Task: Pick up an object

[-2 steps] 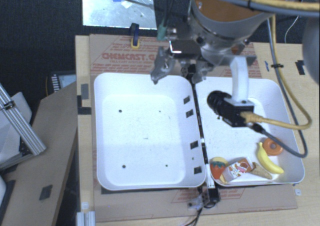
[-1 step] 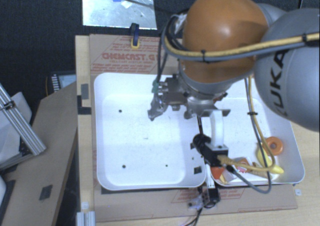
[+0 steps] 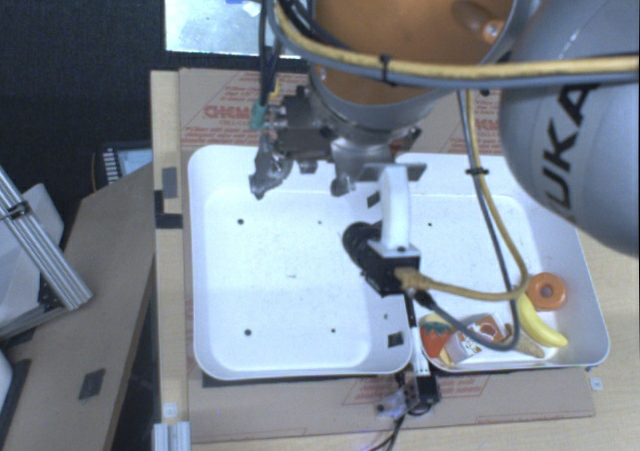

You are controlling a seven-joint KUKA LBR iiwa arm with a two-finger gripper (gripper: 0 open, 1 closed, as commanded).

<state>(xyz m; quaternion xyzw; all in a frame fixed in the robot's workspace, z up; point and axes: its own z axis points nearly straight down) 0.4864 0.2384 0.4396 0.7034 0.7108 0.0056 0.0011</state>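
Observation:
My gripper [image 3: 303, 182] hangs over the far edge of the left white bin [image 3: 215, 359]. Its two fingers stand open, well apart, with nothing between them. In the near right corner of the right bin [image 3: 597, 331] lie a yellow banana [image 3: 537, 325], an orange ring [image 3: 546, 290] just behind it, and a red, orange and white item [image 3: 455, 341] to their left. Cables cross partly over that item. The gripper is far from all three, up and to their left.
The big orange and grey arm [image 3: 420, 9] fills the top right and hides the far part of the right bin. Brown cardboard [image 3: 225, 109] lies under both bins. A metal frame [image 3: 35, 249] stands off the bench at left.

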